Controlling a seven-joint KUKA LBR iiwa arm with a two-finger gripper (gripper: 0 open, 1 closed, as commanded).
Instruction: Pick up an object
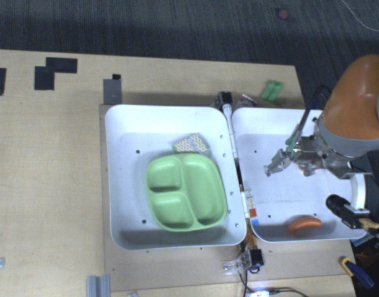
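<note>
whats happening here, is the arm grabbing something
A grey and orange robot arm reaches in from the right, with its gripper over the right bin. Nothing shows between its fingers. An orange object lies near that bin's front edge, apart from the gripper. The left bin holds a green divided tray and a small patterned item.

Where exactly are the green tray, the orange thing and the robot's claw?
green tray [186,190], camera view, on its centre divider.
orange thing [304,225], camera view, on its middle.
gripper [277,165], camera view, at the fingertips above the right bin.
</note>
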